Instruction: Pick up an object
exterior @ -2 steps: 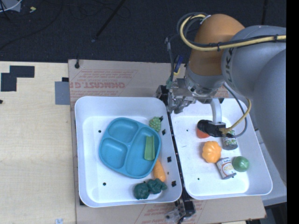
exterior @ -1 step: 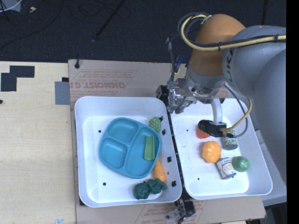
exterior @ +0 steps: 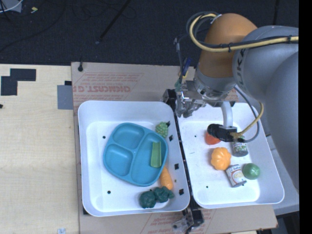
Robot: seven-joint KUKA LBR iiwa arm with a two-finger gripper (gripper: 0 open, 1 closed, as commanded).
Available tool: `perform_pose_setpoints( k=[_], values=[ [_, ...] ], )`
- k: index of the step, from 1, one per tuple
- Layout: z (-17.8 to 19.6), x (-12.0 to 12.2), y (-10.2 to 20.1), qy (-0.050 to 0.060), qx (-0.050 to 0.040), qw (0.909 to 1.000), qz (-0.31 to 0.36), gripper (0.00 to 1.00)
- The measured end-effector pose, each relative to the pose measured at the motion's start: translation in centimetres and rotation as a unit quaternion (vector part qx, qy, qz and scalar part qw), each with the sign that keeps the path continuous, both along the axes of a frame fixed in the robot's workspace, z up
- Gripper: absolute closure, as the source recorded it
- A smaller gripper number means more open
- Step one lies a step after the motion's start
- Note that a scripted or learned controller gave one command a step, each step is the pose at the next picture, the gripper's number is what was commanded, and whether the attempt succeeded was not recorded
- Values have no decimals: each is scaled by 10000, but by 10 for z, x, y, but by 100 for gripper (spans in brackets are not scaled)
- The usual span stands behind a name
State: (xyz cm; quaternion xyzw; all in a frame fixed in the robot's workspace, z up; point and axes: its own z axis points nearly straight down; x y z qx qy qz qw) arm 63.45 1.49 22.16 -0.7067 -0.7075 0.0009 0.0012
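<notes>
Holding the two-finger gripper [exterior: 187,106] over the far end of the ridge where the left white bin [exterior: 92,179] and the right white bin [exterior: 270,191] are meeting, probably for reaching into either side. Spotting nothing hanging from it. Not managing to tell open from closed amid the dark metalwork there.

Lying loose on the right bin's floor, all likely candidates for a pick: an orange pumpkin-shaped toy [exterior: 220,158], a small white labelled can [exterior: 236,175], a green ball [exterior: 251,170] touching or nearly touching that can, and a small jar [exterior: 240,148].

Resting in the left bin: a blue plastic divided tray [exterior: 117,157] bearing a pale green strip [exterior: 156,154], a bumpy green toy [exterior: 162,128] just beside its far right rim, and an orange carrot-like toy [exterior: 166,178] and a dark green broccoli toy [exterior: 155,197] toward the near side.

Struggling to read a red-orange piece [exterior: 210,140], half covered by robot hardware. Losing the right bin's far right corner behind the grey arm [exterior: 273,57].
</notes>
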Motion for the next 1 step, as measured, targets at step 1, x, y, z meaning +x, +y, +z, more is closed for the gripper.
perform_pose_setpoints(
  k=[1],
  values=[
    [3, -6, -1, 8, 3, 10000, -11, 100]
  ],
)
